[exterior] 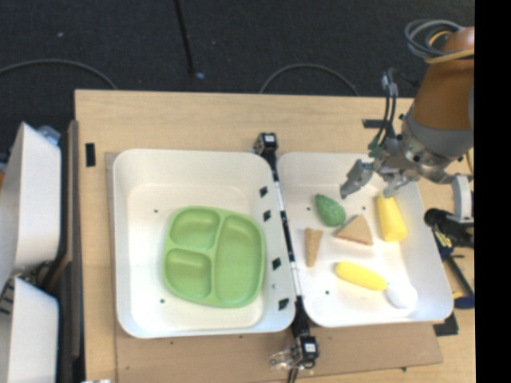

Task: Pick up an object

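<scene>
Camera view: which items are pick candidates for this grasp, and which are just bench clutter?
Job:
- hand, over the right bin
- green lumpy piece
- tan wedge
- tan cone
- two yellow pieces
- white piece

Lying about:
- green divided plate in the left bin
- clamps on the divider
- cables behind the bench

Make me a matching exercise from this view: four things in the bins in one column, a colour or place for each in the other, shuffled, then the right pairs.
Things:
1. divided plate
2. leaf-shaped toy
3. white egg-shaped piece
4. gripper

Descriptions:
A. dark green, near the middle of the right bin
B. light green, lying in the left bin
C. above the right bin's far part
D. at the right bin's near right corner

Pairs: 1-B, 2-A, 3-D, 4-C
</scene>
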`<state>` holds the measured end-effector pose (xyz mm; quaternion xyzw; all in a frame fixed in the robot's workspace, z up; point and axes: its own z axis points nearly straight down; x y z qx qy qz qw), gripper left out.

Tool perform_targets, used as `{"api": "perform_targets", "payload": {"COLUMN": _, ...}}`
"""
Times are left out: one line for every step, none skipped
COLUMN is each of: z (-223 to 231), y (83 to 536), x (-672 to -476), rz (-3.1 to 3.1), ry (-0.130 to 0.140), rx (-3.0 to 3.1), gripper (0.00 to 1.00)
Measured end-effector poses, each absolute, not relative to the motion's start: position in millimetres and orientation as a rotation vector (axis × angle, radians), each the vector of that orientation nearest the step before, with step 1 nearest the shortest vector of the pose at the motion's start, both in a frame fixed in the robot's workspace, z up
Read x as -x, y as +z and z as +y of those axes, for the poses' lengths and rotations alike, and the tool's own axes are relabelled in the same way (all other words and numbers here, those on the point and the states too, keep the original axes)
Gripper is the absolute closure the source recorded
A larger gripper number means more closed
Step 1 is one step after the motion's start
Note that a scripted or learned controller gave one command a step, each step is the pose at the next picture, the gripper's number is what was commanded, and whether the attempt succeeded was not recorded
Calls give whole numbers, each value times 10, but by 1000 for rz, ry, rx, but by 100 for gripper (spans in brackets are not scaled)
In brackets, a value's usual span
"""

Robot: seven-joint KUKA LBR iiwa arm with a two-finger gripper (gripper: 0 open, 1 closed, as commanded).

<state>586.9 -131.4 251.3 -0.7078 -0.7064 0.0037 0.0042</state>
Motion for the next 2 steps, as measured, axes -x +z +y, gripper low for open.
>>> {"api": "perform_targets", "payload": {"z": -1310, "y": 2584, "x": -5891, "rz": -2224, "ry": 0, "rx": 2221, "gripper": 0}}
{"api": "perform_targets", "payload": {"z": -1358, "y": 2018, "x": -5796, "rz": -2218, "ry": 6, "rx": 2221, "gripper": 0}}
